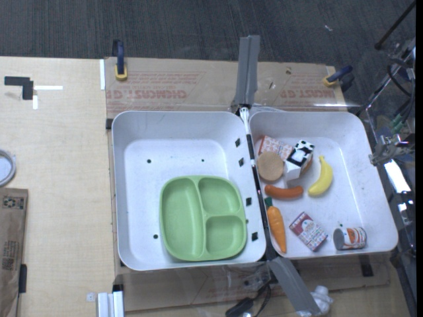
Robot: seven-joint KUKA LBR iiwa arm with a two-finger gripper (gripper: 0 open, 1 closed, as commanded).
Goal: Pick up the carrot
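Note:
An orange carrot [276,228] with a green top lies in the right bin [370,157], close against its left wall near the front. Its tip points toward the front edge. A reddish sausage [284,191] lies just above it.
The right bin also holds a round bun [269,166], a black and white carton [301,156], a banana [321,177], a red and white packet [308,231] and a small can [350,238]. A green divided plate [203,218] sits in the left bin [132,177]. A grey post [248,68] stands behind the bins.

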